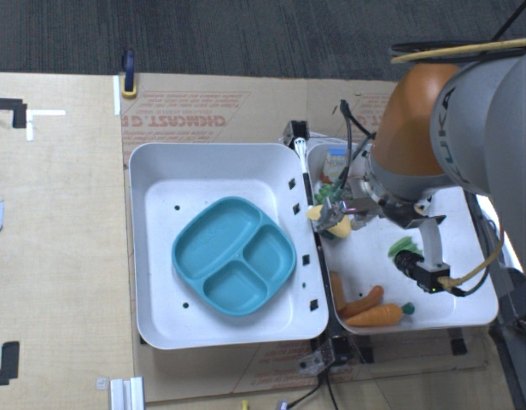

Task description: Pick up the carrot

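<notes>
**Reaching into the right bin: carrot not yet in hand**

Item 1, carrot (376, 316): orange, lying flat near the front wall of the right bin (468, 310), green stub pointing right. Touching or just beside it, a sausage-like piece (363, 302), reddish-brown, angled across its upper left.

Item 2, claw (341, 210): low over the far left corner of the same bin, among a yellow piece (330, 220) and some green bits. Whether it is apart or together cannot be told; the wrist and clutter hide it. Nothing visibly gripped.

Item 3, left bin (152, 254): holds a blue divided plate (235, 255).

Item 4, small green object (403, 248): mid-bin, between claw and carrot.

Risks, as judged:
- Claw stands well apart from the carrot, so closing here would likely catch the wrong thing.
- The neighbouring reddish piece may be taken along with the carrot, or instead of it.
- The carrot's closeness to the front wall leaves little room for one side of the claw; it could strike the rim or roll the carrot away.
</notes>
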`<action>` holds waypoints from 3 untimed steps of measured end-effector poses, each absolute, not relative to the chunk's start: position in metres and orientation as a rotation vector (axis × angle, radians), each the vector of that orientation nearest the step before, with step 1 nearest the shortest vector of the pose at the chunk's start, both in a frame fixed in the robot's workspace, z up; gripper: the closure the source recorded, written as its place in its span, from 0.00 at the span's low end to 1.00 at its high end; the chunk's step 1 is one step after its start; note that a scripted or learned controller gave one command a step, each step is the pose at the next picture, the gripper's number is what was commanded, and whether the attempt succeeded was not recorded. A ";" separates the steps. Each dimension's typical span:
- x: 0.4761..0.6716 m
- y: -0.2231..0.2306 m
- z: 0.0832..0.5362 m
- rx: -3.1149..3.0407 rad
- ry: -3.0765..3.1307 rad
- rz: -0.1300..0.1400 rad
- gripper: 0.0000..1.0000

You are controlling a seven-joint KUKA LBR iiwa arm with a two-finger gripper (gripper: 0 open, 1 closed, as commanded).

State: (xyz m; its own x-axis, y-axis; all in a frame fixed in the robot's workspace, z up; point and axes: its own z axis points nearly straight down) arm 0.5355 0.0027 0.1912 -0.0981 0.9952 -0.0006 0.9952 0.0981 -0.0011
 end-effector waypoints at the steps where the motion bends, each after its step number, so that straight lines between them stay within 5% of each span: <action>1: 0.491 0.086 0.190 -2.308 -2.127 0.009 1.00; 2: 0.535 0.044 0.249 -2.392 -2.039 0.006 1.00; 3: 0.648 0.053 0.191 -2.695 -1.618 0.006 1.00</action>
State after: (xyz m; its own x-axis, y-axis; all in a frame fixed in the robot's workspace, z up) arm 0.6484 0.0533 0.1907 0.4699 0.8827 -0.0045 0.8827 -0.4699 -0.0004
